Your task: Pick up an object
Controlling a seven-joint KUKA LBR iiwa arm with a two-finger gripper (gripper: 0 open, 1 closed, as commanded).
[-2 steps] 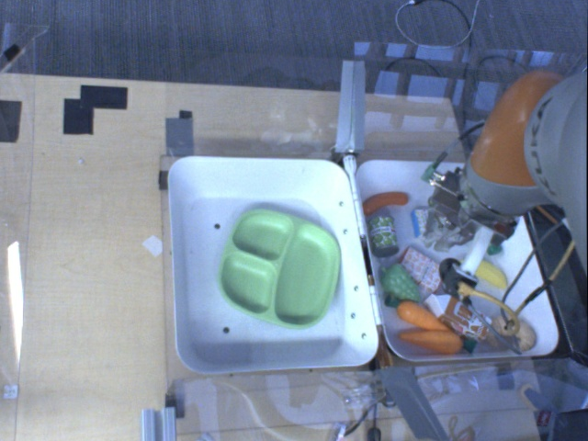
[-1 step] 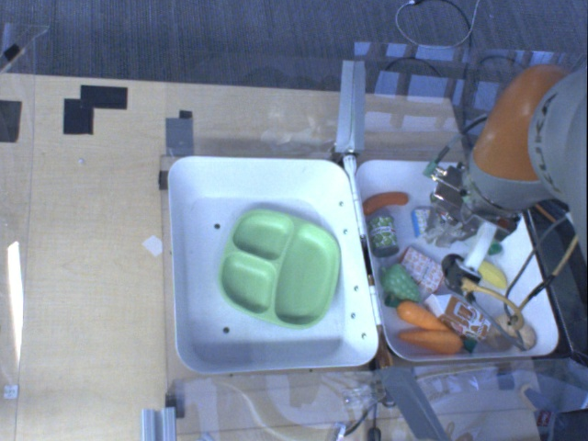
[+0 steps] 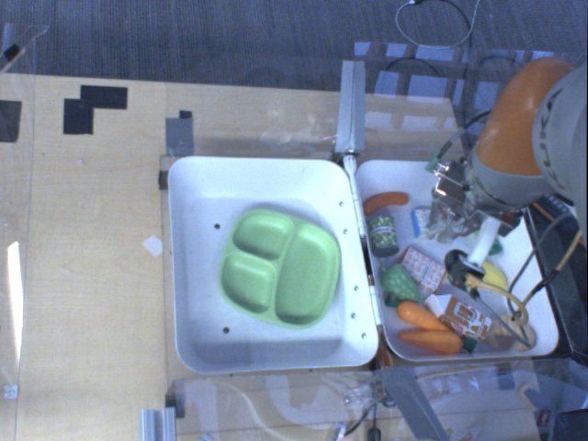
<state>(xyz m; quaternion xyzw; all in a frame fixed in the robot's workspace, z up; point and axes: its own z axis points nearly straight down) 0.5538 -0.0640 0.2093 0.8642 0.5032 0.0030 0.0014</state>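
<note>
In the right white bin (image 3: 548,333), under a claw (image 3: 450,220) whose state cannot be told, a small dark jar (image 3: 383,233) at nine o'clock of it is judged light, rigid, best gripped across its sides.

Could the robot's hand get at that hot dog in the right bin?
Probably yes. The hot dog lies uncovered near the right bin's far edge, and the hand hangs just beside it.

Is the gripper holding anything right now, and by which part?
Cannot be told. The gripper is low over the right bin above the clutter, but no item shows between its fingers.
</note>
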